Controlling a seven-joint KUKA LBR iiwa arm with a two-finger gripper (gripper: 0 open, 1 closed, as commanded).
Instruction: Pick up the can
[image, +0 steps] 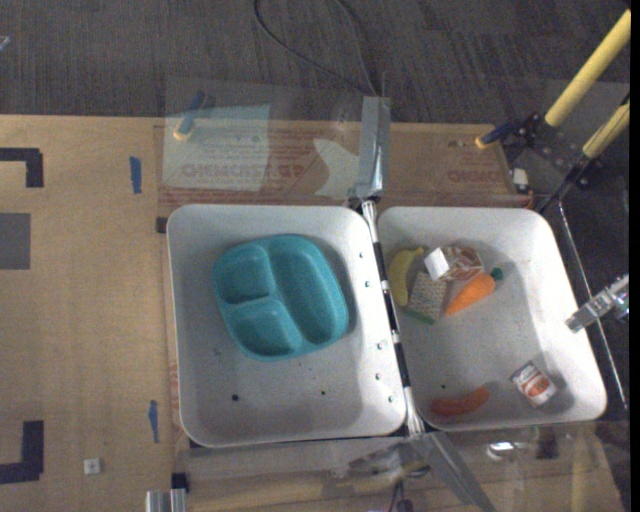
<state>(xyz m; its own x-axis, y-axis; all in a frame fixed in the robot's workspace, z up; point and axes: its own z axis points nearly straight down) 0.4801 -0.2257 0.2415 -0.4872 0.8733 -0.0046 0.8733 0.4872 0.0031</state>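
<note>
The can (533, 384) is small, with a white and red label. It lies tilted on the floor of the right bin (520, 240), near that bin's front right corner. A pale metal part of my gripper (600, 306) pokes in from the right edge, over the right bin's right rim. It sits to the right of the can and a little farther back, apart from it, with nothing seen in its hold.
Also in the right bin are a yellow banana (403, 273), a small carton (456, 264), a carrot (471, 293) and an orange sausage (460, 403). A teal divided plate (281, 295) lies in the left bin (200, 380). Yellow-handled clamps (585, 75) stand at the back right.
</note>
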